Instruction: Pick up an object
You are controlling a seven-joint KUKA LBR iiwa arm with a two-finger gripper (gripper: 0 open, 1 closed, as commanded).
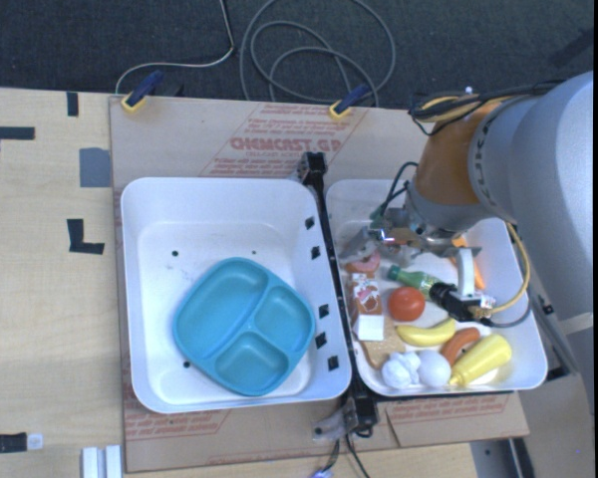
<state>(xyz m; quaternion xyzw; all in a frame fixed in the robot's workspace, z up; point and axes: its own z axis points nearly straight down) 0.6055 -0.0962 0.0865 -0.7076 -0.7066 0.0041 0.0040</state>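
Note:
My gripper (391, 235) hangs low in the upper middle of the right bin (523, 371), under the orange-banded wrist. Just below it lie several small items: a red tomato (408, 304), a green and black bottle (426, 282), a yellow banana (426, 333), a sausage (460, 341), a yellow corn-like piece (478, 361), white garlic and egg shapes (416, 369) and small cards (367, 295). The arm's body hides the bin's upper right part.
The left bin (145, 207) holds a blue divided plate (243, 324). A black divider bar (324, 257) runs between the bins. Cables loop on the dark floor behind the cardboard base (269, 137). The grey arm (538, 167) covers the right side.

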